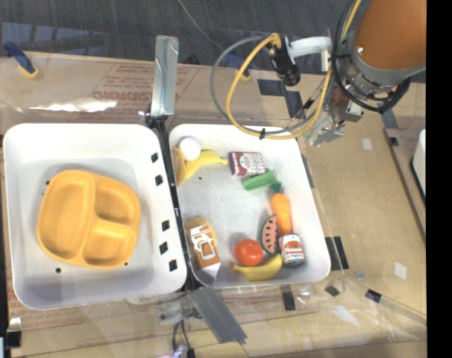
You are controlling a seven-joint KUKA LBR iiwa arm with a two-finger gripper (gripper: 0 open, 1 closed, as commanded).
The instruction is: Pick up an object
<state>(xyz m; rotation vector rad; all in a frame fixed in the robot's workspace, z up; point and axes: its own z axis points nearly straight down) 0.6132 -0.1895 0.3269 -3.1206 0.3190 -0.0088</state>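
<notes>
Gripper (pixel 324 134): outside right bin (pixel 309 192), finger state indiscernible; advise descending squarely over isolated carrot (pixel 283 212), clear of watermelon slice (pixel 270 234).

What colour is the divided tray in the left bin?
The divided tray is yellow-orange; the camera view shows it clearly, lying in the white left bin.

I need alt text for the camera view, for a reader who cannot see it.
The gripper hangs above the right bin's far right corner; toy foods fill that bin, among them a tomato and a carrot. The left bin holds a yellow divided tray.
</notes>
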